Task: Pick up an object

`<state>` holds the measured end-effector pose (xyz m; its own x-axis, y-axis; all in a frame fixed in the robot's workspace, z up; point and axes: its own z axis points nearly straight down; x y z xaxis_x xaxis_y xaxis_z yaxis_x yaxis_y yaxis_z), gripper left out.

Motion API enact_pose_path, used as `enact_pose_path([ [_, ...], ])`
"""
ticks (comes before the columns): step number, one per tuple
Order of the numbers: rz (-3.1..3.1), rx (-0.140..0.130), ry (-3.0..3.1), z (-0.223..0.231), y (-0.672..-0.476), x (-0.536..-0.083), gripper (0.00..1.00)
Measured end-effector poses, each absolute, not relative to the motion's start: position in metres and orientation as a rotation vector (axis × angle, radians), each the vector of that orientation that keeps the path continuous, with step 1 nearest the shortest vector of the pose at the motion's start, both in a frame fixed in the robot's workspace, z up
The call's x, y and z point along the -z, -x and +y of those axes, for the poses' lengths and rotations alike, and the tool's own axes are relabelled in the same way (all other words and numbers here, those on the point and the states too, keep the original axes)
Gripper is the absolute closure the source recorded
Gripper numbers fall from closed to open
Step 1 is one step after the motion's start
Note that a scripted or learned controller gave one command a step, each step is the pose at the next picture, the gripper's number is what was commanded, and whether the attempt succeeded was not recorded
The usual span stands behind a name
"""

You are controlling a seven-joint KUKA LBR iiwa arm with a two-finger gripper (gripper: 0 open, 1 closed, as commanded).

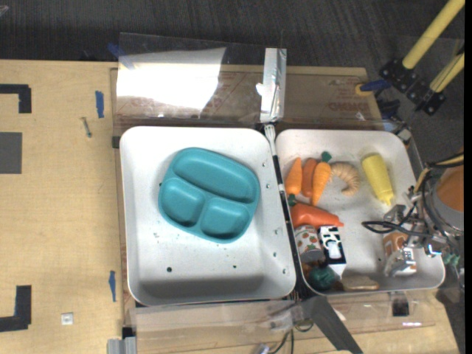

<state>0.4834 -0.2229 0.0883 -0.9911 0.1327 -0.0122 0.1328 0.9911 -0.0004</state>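
The two-finger gripper (402, 260) sits low at the right bin's (350, 140) near right corner; whether its fingers are spread or pressed cannot be told. The yellow plastic bottle (378, 178) lies near that bin's far right corner, beside a tan curled shrimp toy (346, 175) and orange carrots (310, 177). A teal divided plate (209, 192) fills the middle of the left bin (147, 264).

Bright even light, strong glare on the clear sheet (173, 80) at 12 o'clock, edges slightly soft, shadows weak.
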Motion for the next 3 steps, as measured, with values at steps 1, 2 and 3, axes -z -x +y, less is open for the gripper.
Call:
enact_pose_path([
  [1,3.110,0.007,-0.203,-0.222,-0.488,-0.101,1.00],
  [2,3.129,0.006,0.059,-0.224,-0.533,-0.238,1.00],
  [3,3.087,0.006,0.501,-0.222,-0.520,-0.120,1.00],
])
